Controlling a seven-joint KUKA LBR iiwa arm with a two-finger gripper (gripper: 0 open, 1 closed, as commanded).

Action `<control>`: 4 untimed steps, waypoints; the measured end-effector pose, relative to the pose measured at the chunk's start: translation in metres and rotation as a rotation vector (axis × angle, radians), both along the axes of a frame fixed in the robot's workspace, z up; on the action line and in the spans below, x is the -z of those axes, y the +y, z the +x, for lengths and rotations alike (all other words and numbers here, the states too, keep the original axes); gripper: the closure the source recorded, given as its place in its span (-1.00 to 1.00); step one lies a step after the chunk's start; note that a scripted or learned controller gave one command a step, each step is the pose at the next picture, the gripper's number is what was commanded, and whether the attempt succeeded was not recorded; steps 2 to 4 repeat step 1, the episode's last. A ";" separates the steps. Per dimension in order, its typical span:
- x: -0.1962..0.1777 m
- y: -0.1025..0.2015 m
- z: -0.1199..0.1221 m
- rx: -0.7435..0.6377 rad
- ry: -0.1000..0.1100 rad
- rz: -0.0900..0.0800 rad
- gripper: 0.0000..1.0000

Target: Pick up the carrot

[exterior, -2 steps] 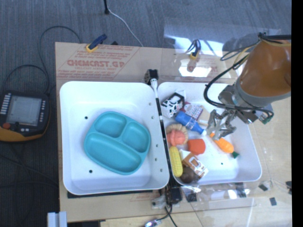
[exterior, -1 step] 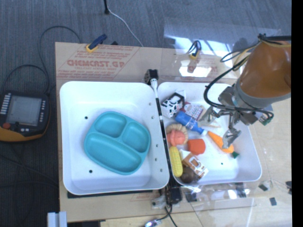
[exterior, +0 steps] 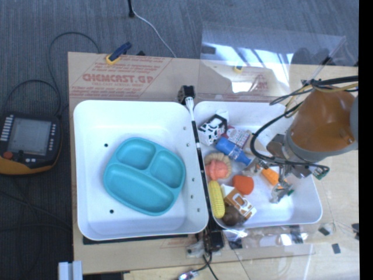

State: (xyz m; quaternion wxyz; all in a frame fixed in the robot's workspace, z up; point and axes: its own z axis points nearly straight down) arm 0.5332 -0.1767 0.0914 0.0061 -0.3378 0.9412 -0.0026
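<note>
step: approach/grasp | small orange toy carrot (exterior: 269, 174) at lower right of frame, in right white bin (exterior: 309, 212) | gripper (exterior: 281, 186) just below it, grip state: you can't tell | next: confirm carrot between fingers before lifting

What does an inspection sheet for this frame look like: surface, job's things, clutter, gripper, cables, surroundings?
Surface: bench with printed board, bearing left bin and right bin side by side.
Job's things: carrot, small and orange, in the right bin, just under the gripper.
Clutter: teal tray in the left bin; in the right bin a cow toy, blue bottle, pink ball, corn, tomato, boxed snack.
Gripper: gripper low over the right bin beside the carrot; grasp unclear.
Cables: black cable looping off the arm; floor cables at left.
Surroundings: pendant on grey carpet; clear sheet behind the bins.
</note>
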 end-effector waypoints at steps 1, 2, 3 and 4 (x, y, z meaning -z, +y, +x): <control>-0.011 0.001 0.002 0.001 -0.006 0.000 1.00; -0.011 0.001 0.002 0.001 -0.006 0.000 1.00; -0.011 0.001 0.002 0.001 -0.006 0.000 1.00; -0.011 0.001 0.002 0.001 -0.006 0.000 1.00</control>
